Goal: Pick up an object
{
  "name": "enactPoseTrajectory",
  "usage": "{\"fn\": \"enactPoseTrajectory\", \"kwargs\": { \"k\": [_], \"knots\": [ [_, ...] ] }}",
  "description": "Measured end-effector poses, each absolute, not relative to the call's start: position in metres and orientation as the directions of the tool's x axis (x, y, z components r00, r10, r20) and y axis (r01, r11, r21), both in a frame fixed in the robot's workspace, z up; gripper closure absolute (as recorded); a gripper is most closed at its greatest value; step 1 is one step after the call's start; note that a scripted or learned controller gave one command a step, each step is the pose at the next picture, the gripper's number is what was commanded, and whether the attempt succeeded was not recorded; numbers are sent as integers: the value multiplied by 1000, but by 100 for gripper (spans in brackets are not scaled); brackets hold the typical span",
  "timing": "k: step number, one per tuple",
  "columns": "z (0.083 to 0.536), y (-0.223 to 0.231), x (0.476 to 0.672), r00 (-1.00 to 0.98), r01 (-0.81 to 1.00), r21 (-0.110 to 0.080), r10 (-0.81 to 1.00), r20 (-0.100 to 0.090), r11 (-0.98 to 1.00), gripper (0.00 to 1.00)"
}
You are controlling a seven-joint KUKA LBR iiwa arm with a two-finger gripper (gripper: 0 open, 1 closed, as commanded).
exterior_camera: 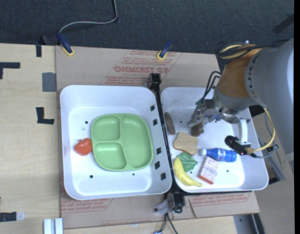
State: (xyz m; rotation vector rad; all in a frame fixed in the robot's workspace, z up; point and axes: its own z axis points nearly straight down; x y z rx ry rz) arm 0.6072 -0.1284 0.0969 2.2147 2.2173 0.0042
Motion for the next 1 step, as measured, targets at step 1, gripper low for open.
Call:
{"fn": "enactPoseTrajectory", "kwargs": {
  "k": [1],
  "knots": [
    [185, -53, 593, -3, 1000, 1, 1000, 1, 3, 100]
  ]
}}
